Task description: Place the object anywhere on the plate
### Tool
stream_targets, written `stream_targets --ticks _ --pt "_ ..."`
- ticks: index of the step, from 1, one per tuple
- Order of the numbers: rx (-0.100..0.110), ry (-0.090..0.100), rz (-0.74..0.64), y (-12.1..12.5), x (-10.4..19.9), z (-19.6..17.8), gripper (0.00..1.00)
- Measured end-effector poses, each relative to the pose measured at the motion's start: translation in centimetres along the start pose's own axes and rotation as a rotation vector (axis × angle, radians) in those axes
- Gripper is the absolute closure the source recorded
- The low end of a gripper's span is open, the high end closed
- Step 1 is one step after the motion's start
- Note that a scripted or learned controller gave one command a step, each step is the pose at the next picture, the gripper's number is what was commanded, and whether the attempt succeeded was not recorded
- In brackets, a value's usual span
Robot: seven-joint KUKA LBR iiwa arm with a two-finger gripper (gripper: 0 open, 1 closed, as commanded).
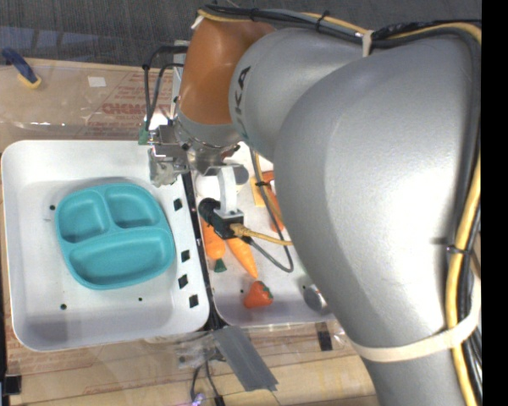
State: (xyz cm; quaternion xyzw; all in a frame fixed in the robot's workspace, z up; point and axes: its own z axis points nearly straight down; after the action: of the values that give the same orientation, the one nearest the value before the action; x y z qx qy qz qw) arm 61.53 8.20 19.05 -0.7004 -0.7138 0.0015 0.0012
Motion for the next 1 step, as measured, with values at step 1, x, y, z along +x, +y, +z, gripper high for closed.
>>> stream_targets --ticks 1 --pt "-0.001 0.001 0.087 -13.78 4.7 -4.61 1.0"
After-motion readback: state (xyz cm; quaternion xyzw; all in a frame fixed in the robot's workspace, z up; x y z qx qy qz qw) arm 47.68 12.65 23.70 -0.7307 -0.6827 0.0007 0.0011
